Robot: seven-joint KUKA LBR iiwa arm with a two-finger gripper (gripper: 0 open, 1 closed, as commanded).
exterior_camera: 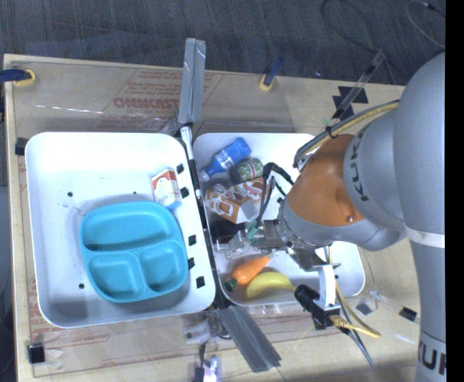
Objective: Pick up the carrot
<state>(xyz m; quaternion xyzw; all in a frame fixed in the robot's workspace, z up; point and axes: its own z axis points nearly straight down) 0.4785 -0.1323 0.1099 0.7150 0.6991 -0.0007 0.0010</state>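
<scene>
The arm [351,189] covers the right bin's [216,146] far-right side, and the picture's right edge cuts it off. The pincer's [265,237] tips are lost among clutter near the carrot [247,269].

A pale wooden surface [96,94] with faded red printed lettering sits on dark grey carpeted floor [96,10]. Blue clamps [13,76] grip its far left corner and another [271,72] its far edge. Thin cables [423,10] trail across the carpet at upper right. Lighting is even and fairly bright.
</scene>
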